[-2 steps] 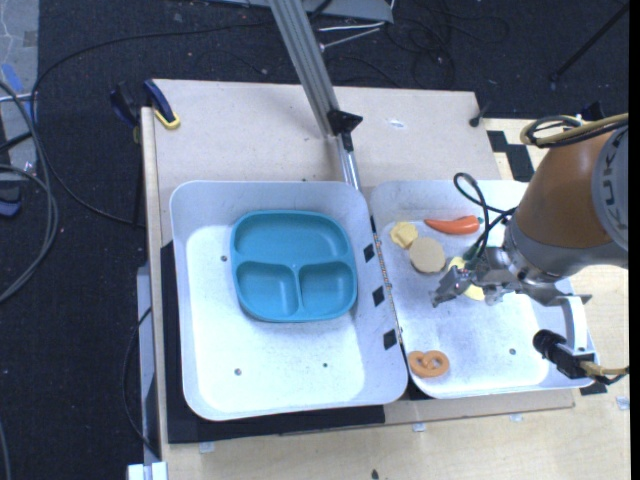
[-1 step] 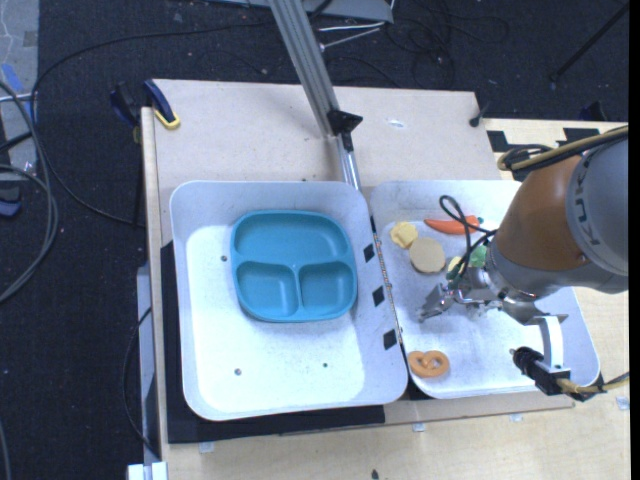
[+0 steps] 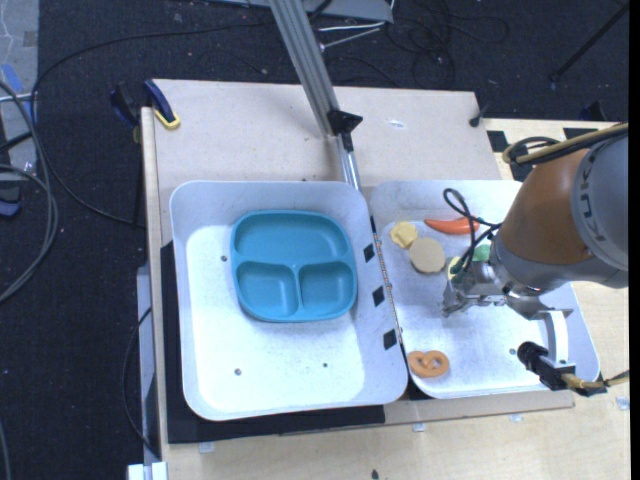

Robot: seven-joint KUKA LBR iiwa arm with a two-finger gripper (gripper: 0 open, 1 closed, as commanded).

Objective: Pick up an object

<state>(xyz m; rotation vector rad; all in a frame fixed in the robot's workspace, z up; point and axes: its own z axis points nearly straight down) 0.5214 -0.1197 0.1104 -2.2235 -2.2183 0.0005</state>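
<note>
Arm: grey with an orange band, it reaches in from the right, low over the right bin (image 3: 560,368).
Hand (image 3: 455,303): down near that bin's floor, about mid-bin; I cannot tell how far open it is, and I see nothing between its fingers.
Tan round piece (image 3: 428,257): lies just up and left of the hand, close but apart from it.
Yellow piece (image 3: 403,234): touching or just beside the tan one, further up, near the bin's left wall.
Orange carrot-like piece (image 3: 452,225): at the top of the bin, above the hand, partly crossed by a black cable (image 3: 458,204).
Green piece (image 3: 478,255): tucked against the wrist, mostly hidden.
Pretzel (image 3: 429,364): alone near the front left corner, well below the hand.
Left bin (image 3: 200,368): holds a blue divided plate (image 3: 295,266).
Tabletop (image 3: 250,133): pale board under both bins.
</note>
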